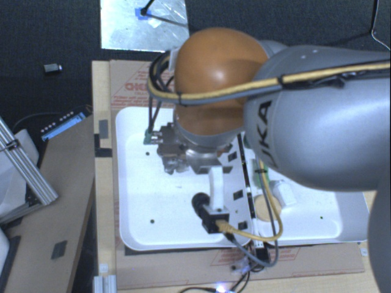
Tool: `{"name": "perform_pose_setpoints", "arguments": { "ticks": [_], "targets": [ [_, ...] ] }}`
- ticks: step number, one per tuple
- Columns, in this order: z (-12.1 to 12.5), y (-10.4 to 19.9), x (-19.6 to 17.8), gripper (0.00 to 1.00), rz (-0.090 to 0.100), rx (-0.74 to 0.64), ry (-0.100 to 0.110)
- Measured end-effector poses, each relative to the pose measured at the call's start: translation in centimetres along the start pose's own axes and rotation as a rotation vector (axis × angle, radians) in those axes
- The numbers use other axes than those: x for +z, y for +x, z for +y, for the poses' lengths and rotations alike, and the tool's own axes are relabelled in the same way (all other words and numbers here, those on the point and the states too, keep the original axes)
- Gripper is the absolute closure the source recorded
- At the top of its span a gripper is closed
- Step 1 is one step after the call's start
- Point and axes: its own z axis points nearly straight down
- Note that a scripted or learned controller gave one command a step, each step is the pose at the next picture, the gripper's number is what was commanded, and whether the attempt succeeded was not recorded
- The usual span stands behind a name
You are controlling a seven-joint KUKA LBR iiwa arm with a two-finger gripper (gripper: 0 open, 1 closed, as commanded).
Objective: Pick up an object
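Grey metal and a glossy orange dome mark the robot arm (317, 115), which is seen reaching in from the right over a shallow white bin (137, 188). The end effector (190, 153) is positioned low over the middle of the bin, directly beneath the orange band, and is largely hidden by the wrist. Whether it is released or clenched cannot be told.

Two small objects are found in the right part of the bin, just beside each other and partly covered by the arm and its cables: a round tan object (266, 207) and a white object (286, 194). What they are cannot be made out.

The bin is set on a sheet of brown cardboard (128, 84) on the tabletop. Beyond the cardboard, a crinkled silvery sheet (131, 17) is laid on a dark surface. At the left, a blue and black strip (61, 124) and a slanted aluminium rail (27, 170) are seen.
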Motion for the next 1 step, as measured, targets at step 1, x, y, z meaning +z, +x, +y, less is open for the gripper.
{"name": "perform_pose_setpoints", "arguments": {
  "ticks": [1],
  "targets": [
    [0.21, -0.06, -8.02, 1.00, 0.008, 0.001, -0.018]
  ]
}}
